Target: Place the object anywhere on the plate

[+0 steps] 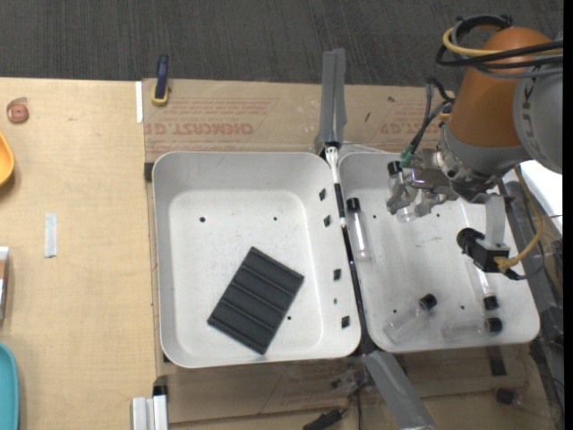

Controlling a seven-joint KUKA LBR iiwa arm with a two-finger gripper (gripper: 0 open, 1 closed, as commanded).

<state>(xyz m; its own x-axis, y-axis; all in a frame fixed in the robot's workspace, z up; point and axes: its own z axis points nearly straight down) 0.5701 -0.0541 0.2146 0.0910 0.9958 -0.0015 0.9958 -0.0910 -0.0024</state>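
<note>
One metal two-finger gripper (406,197) is seen over the far part of the right shallow white plastic bin (528,316), below the arm's rounded orange band; whether it is clenched or released cannot be told, as glare and cabling blur its tip. Several small clear plastic tubes with black caps (354,231) lie in this bin: one is laid along the left wall, and others are scattered near the near edge and the right side, their transparent bodies barely distinguishable from the white floor. In the left shallow white plastic bin (170,240), a flat black ribbed rectangular plate (257,299) is set at a slant, with nothing on it. Both bins are borne by a brown cardboard sheet (233,119) with red print, on a pale wooden bench (81,195). Dark grey carpet (224,16) is seen at the far side. An orange object (4,161) is cut off at the left edge.
</note>
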